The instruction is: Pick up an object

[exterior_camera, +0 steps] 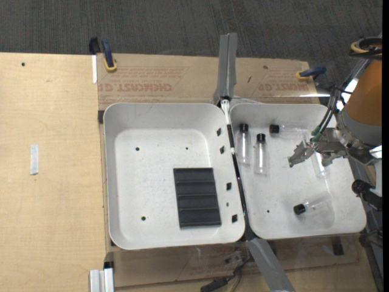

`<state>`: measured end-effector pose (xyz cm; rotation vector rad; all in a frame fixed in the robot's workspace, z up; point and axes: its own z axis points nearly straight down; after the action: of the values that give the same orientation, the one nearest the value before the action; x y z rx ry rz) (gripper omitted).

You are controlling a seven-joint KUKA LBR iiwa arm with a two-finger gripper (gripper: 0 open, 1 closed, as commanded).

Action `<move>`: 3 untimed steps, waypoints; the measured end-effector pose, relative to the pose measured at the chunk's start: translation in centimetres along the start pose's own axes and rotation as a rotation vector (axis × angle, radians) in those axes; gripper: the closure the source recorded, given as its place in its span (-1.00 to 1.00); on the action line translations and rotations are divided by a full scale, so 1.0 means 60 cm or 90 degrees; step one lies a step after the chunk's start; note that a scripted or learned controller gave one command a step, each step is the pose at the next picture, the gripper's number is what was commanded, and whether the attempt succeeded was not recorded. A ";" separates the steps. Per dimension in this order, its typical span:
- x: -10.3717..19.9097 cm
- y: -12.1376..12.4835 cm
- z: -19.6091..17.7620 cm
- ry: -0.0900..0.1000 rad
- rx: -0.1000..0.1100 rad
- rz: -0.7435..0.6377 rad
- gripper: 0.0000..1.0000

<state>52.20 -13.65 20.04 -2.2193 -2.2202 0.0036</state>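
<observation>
The right bin [346, 227] holds several clear vials with black caps. Two of them [243, 143] [261, 154] lie side by side near its left wall, and a third [284, 128] lies across the back. Another vial [311, 208] rests near the front. My gripper [312, 152] hangs over the right part of this bin, reaching in from the right below the orange band [368, 96]. A faint clear vial [320, 166] lies just under the gripper; whether they touch I cannot tell. A black ribbed block [197, 196] lies in the left bin [121, 163].
A grey divider post [227, 66] stands between the bins at the back. Blue and yellow clamps [104, 50] [310, 73] hold cardboard [158, 84] behind the bins. The wooden bench top [48, 163] stretches to the left.
</observation>
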 end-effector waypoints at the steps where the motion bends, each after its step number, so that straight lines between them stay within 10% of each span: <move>1: 0.017 0.031 0.112 0.000 0.000 -0.019 -1.00; 3: -0.100 0.193 0.177 0.008 -0.004 -0.134 -1.00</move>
<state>63.76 -19.67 9.38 -1.9715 -2.4370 -0.0170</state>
